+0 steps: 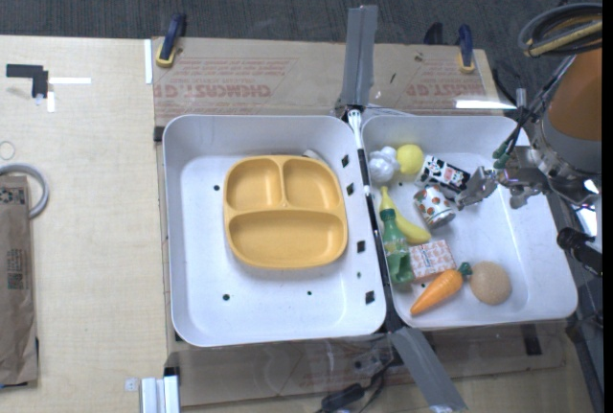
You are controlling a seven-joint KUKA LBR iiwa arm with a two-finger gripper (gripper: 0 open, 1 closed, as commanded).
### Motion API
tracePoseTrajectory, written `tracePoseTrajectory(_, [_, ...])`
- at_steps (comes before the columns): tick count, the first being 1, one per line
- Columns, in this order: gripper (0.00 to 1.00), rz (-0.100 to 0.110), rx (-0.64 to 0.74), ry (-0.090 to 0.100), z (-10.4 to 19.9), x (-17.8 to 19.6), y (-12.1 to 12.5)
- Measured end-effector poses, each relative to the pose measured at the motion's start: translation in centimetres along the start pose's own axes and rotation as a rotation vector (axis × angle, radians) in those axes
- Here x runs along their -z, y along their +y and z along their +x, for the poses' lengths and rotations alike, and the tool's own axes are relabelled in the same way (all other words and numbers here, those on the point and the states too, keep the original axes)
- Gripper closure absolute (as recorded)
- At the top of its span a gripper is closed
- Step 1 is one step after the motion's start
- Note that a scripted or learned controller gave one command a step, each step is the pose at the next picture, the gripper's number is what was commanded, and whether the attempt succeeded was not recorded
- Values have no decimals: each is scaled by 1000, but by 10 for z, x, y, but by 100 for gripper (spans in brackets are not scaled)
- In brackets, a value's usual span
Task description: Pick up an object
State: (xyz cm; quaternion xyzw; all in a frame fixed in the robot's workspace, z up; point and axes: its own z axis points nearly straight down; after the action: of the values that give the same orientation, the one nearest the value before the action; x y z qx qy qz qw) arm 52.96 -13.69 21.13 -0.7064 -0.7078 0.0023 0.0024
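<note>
Over on the right, the arm (579, 104) is cut off by the frame edge, with only its orange band and grey wrist in view. It reaches leftward over the right bin (536, 239), wrist low, and the claw (476, 190) hangs just beside the small spotted can (434, 206). Whether the claw is spread or pressed together, I cannot tell; the tips blur into the bin's white floor.

The objects crowd the right bin's left half: a yellow ball (410, 158), a white knobbly piece (382, 165) that is hard to identify, a black-and-white carton (443, 174), a banana (406, 224) partly under a green bottle (394, 243), a pink box (431, 259), a carrot (439, 290) and a tan round object (489, 283).

In the left bin (192, 239) sits a yellow divided plate (284, 210).
</note>
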Motion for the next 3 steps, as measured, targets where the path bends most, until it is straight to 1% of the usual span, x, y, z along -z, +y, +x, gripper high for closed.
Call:
tracePoseTrajectory(1, [0,-3,73,-1,14,-122,49])
tracePoseTrajectory(2, [100,1,70,0,13,-116,49])
tracePoseTrajectory(3, [100,-2,118,-2,70,-22,65])
